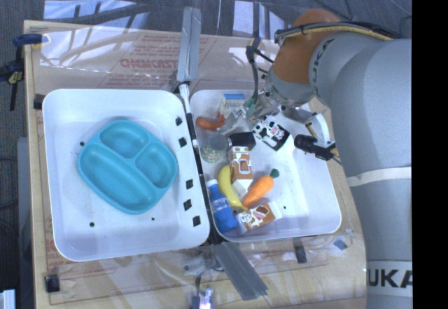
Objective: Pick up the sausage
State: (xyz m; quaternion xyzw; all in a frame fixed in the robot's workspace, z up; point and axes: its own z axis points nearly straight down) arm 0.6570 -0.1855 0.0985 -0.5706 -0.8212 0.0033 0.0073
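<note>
The sausage (207, 122), a short orange-red piece, lies at the far left corner of the right bin (318, 192), close to the divider. My gripper (239, 115) hangs low over the back of that bin, just right of the sausage. The wrist above it hides part of the clutter. Nothing can be seen held in the gripper.
Crowding the right bin are a clear cup (213, 147), a banana (227, 187), a carrot (257, 188), a blue bottle (222, 210), small cartons (241, 161), a black-and-white item (270, 132) and a box (233, 100). A blue divided plate (127, 165) lies in the left bin (59, 125).
</note>
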